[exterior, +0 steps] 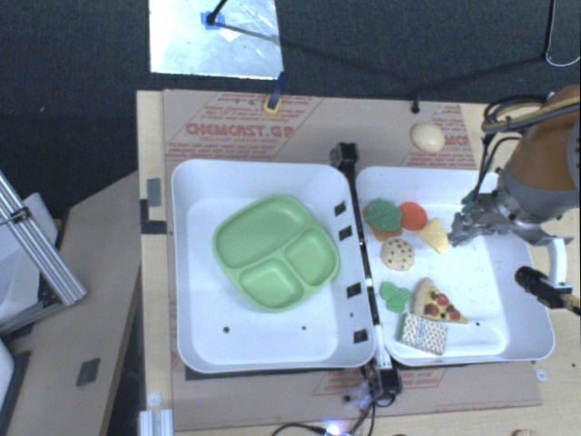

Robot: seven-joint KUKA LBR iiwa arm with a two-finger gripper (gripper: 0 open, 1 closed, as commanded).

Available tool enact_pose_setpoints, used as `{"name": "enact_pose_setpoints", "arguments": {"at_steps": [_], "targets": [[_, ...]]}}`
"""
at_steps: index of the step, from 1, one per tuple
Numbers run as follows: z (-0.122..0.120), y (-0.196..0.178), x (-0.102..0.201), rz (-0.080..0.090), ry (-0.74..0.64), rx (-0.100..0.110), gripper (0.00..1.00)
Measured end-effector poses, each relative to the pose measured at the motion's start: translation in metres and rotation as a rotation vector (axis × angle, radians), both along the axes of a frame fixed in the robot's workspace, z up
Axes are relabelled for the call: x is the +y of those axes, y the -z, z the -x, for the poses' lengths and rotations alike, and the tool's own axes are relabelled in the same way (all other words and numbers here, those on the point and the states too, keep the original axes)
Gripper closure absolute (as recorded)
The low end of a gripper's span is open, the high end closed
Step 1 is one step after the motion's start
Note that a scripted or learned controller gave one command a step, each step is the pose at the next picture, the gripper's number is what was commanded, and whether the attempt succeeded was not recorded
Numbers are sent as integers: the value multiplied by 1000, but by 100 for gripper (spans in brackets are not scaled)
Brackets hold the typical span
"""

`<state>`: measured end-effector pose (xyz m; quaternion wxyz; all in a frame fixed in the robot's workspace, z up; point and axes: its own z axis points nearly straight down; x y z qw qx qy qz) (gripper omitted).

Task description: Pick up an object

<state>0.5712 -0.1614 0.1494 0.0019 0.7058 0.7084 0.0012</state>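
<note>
The right bin (508,334) holds several toy foods: a green leafy piece on a cookie (383,216), an orange-red tomato (414,215), a yellow cheese wedge (437,235), a round cookie (397,255), a small green piece (394,295), a pizza slice (438,304) and a patterned cracker square (424,333). My gripper (461,228) hangs at the end of the arm over the right bin, just right of the cheese wedge. Nothing shows between its fingers.
The left bin (200,334) contains a green divided plate (275,252). A beige egg-shaped object (428,137) lies on the cardboard behind the right bin. A black divider (359,252) runs between the bins. A silvery sheet (215,25) lies on the floor at the back.
</note>
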Motion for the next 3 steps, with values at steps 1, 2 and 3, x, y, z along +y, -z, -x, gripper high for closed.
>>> {"name": "enact_pose_setpoints", "arguments": {"at_steps": [1, 2, 3], "targets": [[2, -56, 10, 0, -2, -1, 100], [1, -76, 10, 0, -2, 1, 100], [-2, -66, 60, -1, -3, 3, 100]]}}
